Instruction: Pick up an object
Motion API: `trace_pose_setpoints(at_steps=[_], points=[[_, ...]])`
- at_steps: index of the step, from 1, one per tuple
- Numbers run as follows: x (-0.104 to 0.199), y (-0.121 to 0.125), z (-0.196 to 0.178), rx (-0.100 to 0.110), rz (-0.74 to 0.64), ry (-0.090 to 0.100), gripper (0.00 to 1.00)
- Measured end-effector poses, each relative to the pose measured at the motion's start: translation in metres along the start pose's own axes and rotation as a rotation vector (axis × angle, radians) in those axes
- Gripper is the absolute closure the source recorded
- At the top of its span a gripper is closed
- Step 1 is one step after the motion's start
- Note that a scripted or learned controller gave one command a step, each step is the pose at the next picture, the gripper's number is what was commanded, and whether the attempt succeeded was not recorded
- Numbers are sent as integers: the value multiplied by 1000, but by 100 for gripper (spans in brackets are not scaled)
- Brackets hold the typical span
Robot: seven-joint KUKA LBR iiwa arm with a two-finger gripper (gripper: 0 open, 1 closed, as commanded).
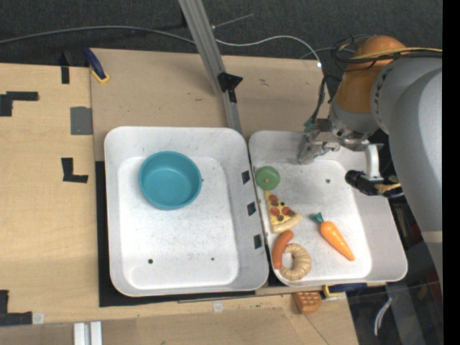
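The right bin [359,192] holds a small green round piece [267,177], a pizza slice toy [279,212], an orange carrot [335,238], a red sausage [281,248] and a tan ring-shaped pastry [296,261]. A blue bowl [169,180] sits in the left bin [180,257]. My gripper [311,152] hangs over the far edge of the right bin, above and to the right of the green piece. Nothing shows between its fingers.
A slanted metal pole [208,49] crosses the bench behind the bins. A small orange block [307,302] lies just outside the right bin's front edge. Cables run along the back. The arm's body covers the right side.
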State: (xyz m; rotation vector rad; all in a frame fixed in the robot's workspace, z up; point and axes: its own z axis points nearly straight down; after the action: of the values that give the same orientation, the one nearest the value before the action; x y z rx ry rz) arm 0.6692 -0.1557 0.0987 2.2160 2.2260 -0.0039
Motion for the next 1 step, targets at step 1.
trace_pose_setpoints(at_steps=[1], points=[[-8,3,-59,-7,2,0,100]])
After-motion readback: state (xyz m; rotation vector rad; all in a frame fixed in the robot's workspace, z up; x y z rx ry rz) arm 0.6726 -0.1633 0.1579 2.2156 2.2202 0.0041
